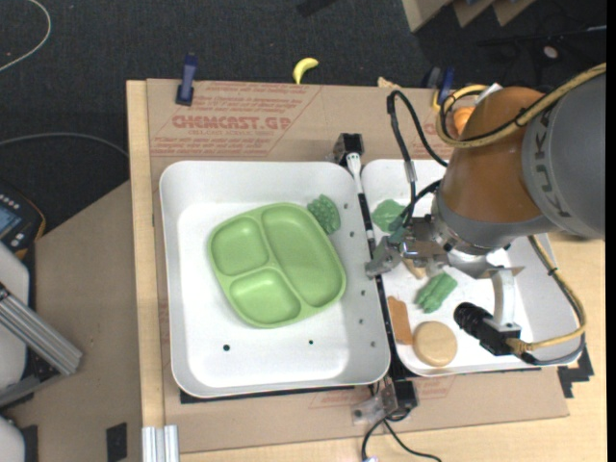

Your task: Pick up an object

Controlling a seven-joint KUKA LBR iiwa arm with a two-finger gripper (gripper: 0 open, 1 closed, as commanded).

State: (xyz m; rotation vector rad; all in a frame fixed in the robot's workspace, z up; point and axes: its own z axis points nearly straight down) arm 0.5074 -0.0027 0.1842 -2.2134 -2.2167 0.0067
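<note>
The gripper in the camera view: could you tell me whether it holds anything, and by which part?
It cannot be told: the gripper sits low in the right bin.

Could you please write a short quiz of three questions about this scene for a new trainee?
1. True or false: the light green divided plastic plate lies in the left white bin.
2. Which thing lies nearest the front edge of the right white bin?
A. the round tan disc
B. the dark green knobbly piece
C. the small green block
3. Fill in: the plate has ___ compartments.

Key: 1 true; 2 A; 3 three.
</note>
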